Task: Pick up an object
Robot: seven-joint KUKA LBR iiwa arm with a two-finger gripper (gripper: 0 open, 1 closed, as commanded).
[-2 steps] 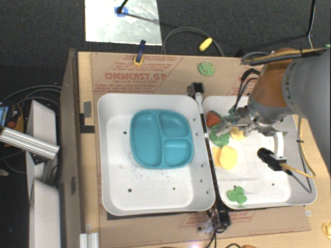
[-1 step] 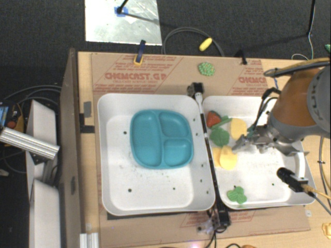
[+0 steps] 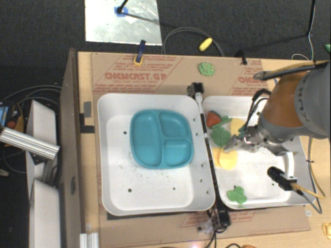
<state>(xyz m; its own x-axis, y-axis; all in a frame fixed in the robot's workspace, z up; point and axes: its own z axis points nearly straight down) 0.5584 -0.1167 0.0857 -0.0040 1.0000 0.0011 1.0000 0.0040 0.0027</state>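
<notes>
My gripper (image 3: 237, 142) is low in the right bin (image 3: 258, 190), near its left side, with the grey and orange arm (image 3: 295, 107) coming in from the right. It hangs over a cluster of toy foods: a red piece (image 3: 214, 119), a green leafy piece (image 3: 221, 136), a pale yellow piece (image 3: 237, 125) and a round yellow piece (image 3: 227, 159). The gripper tip is at or just above the round yellow piece's upper edge. A small green piece (image 3: 237, 194) lies apart near the bin's front edge.
The left bin (image 3: 116, 190) holds a blue divided plate (image 3: 161, 138). A dark divider (image 3: 205, 138) runs between the bins. On the cardboard behind the bins lie a green knobbly item (image 3: 206, 68) and a yellow item (image 3: 206, 44).
</notes>
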